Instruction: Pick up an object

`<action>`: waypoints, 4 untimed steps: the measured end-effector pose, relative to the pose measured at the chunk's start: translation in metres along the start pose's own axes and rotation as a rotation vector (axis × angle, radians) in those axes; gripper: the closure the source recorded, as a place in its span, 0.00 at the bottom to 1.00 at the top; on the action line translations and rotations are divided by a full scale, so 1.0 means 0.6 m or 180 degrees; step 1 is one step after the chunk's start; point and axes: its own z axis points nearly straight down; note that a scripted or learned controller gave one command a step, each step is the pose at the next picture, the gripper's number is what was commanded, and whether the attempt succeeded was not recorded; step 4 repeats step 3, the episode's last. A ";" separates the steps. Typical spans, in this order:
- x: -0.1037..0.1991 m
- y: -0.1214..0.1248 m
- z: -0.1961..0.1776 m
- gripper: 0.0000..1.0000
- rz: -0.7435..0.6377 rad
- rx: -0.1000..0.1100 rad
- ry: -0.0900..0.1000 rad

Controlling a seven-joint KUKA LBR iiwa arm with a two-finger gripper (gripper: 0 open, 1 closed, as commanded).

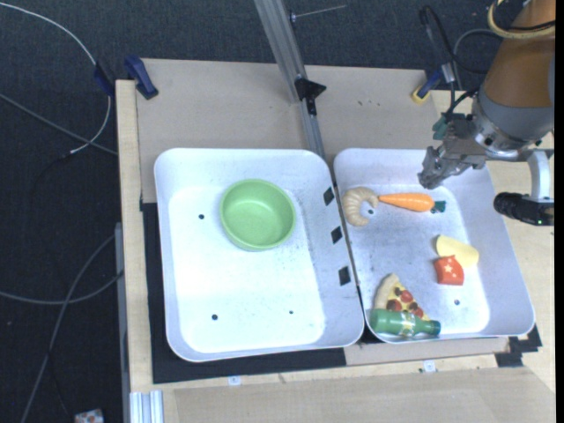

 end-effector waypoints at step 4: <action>0.267 0.027 0.006 1.00 -0.0002 -0.0012 -0.0007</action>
